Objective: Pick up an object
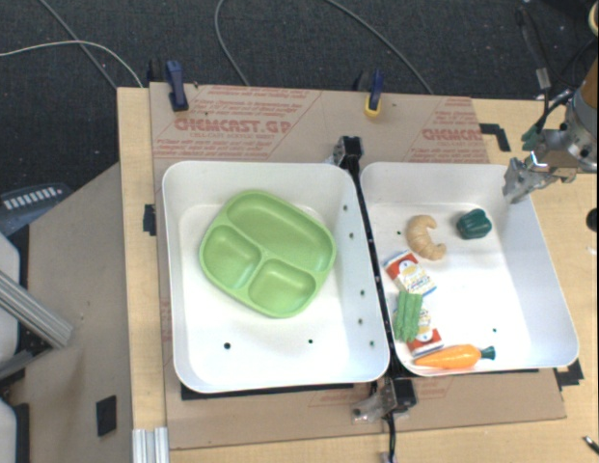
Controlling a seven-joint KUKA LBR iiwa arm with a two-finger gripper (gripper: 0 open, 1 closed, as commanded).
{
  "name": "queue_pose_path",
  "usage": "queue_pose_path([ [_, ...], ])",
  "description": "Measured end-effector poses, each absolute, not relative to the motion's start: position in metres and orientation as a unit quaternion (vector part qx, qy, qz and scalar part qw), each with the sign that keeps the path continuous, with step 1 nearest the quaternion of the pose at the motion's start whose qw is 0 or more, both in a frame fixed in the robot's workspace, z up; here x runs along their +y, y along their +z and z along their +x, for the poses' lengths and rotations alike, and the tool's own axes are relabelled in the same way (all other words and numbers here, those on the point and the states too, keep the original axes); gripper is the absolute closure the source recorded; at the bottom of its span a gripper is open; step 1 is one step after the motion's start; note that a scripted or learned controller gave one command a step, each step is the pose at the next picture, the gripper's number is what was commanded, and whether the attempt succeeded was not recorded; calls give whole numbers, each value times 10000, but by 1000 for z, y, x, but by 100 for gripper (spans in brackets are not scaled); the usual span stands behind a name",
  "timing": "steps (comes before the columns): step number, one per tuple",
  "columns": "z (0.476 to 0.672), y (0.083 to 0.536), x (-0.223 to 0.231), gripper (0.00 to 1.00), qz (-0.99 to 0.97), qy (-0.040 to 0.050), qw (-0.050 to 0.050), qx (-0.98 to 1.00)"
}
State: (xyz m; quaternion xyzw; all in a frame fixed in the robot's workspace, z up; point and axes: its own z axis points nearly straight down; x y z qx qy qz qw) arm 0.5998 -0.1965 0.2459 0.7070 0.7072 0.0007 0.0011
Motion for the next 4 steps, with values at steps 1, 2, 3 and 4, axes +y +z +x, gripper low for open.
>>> queue_pose_path([
  [1, 576, 241, -156, 100, 7062, 6, 0, 7080],
  [2, 559, 230, -113, 100, 7060, 1, -7, 7083],
  [3, 546, 219, -65, 100, 7057, 2, -8, 7085],
  [4, 538, 220, -14, 100, 7053, 4, -6, 7089],
])
